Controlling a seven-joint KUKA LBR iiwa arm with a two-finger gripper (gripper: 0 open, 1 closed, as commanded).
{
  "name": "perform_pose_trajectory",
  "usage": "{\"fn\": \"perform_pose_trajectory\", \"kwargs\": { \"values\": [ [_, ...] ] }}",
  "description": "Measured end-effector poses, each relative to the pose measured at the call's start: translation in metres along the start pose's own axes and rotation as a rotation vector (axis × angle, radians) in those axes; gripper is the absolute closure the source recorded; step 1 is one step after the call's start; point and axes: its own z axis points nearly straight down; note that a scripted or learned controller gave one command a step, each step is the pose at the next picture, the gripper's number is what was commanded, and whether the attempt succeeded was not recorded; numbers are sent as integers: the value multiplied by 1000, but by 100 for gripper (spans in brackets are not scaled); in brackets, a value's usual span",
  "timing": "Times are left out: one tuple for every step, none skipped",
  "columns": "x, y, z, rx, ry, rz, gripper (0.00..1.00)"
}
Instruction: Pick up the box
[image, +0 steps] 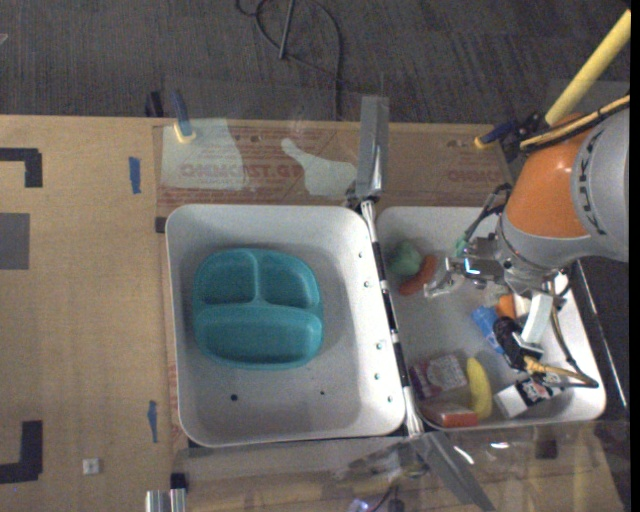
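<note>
Our grey arm (565, 200), orange-banded, leans in from the right over the right bin (432, 332), its gripper (447, 280) low beside a green lump (405, 258); we cannot tell how far it is open or whether it holds anything. The small flat box (446, 374), its print blurred, lies near that bin's front wall, just beside a yellow banana (479, 387), apart from the gripper.
</note>
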Motion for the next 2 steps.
{"fn": "perform_pose_trajectory", "kwargs": {
  "values": [
    [0,0,0,0,0,0,0],
    [-53,-34,60,-8,1,-266,0]
  ]
}}
